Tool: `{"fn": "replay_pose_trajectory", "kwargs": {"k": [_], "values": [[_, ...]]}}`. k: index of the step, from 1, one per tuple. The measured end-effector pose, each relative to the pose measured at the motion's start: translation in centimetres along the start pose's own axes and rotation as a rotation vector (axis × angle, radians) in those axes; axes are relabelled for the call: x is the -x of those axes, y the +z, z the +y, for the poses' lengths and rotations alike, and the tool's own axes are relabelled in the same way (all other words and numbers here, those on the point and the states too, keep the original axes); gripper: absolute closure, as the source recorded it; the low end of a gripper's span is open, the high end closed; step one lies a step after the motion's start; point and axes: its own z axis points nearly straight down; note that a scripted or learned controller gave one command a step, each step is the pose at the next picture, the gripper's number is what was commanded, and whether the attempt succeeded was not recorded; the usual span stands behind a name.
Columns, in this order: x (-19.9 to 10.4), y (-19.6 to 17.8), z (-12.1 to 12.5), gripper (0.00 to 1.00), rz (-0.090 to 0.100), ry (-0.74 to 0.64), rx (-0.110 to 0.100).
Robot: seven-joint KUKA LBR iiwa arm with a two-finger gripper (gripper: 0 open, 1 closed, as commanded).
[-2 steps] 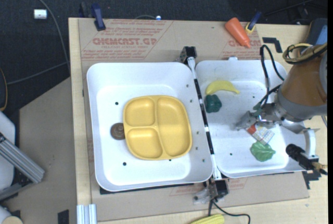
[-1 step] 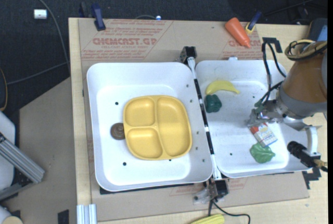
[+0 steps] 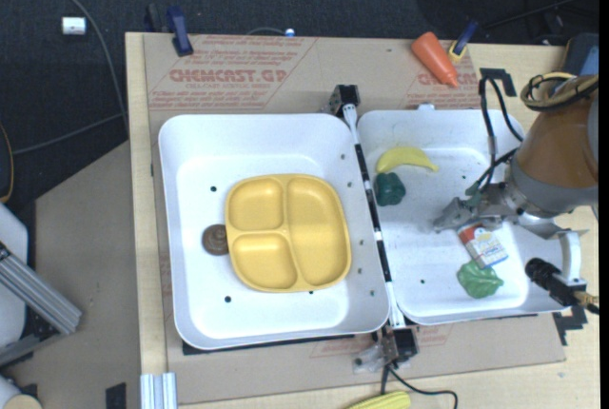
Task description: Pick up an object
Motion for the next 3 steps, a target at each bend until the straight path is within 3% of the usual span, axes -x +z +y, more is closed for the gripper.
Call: {"fn": "replay_pose_trajectory", "kwargs": {"k": [1,2,3], "values": [[3.0,1.8,7.2,0.0,0.004,0.001,-0.018],[3.9,1.8,1.4,0.0,0.006,0.002,-0.02],[-1.9,1.7,0.3,0.0,0.007,-0.001,-0.021]]}}
